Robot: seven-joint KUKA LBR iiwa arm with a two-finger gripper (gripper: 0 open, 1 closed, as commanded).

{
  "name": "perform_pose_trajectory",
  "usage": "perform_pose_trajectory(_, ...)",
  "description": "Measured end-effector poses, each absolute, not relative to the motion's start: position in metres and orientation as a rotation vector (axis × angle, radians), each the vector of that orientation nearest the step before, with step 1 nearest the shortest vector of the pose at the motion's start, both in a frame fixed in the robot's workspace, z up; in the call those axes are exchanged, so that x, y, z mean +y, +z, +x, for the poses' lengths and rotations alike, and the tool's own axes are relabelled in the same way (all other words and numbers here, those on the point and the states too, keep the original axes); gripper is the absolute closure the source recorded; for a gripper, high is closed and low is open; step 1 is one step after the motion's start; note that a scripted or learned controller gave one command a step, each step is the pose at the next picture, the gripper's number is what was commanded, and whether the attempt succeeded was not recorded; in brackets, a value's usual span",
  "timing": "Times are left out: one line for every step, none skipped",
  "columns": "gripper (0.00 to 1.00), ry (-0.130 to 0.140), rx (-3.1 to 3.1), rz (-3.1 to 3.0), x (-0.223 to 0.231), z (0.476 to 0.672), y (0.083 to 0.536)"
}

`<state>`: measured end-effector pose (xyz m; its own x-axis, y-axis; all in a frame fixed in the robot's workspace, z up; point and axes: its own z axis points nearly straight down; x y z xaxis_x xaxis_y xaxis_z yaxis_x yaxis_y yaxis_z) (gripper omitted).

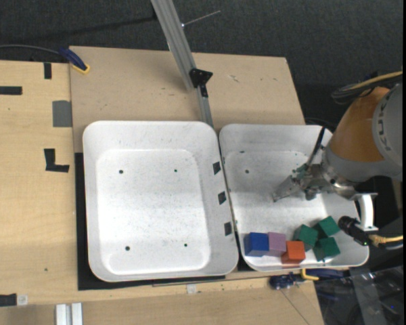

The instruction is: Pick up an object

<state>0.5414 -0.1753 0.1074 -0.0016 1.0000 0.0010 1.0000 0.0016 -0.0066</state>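
Several small blocks lie along the near edge of the right bin (264, 151): a blue block (256, 243), a lilac block (277, 242), an orange block (295, 250) and three green blocks (321, 237). My gripper (284, 192) hangs over the middle of the right bin, pointing left, some way above and left of the blocks. Nothing shows between its fingers, which look close together.
The left bin (152, 198) sits beside the right one on the wooden bench. A grey metal bar (179, 39) slants down from the top to the gap between the bins. The arm's orange band (357, 131) is at the right edge.
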Motion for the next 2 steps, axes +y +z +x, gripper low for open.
perform_pose_trajectory(1.0,0.002,-2.221,-2.218,-0.175,0.543,0.12)
perform_pose_trajectory(1.0,-0.003,-2.225,-2.221,-0.167,0.539,0.169)
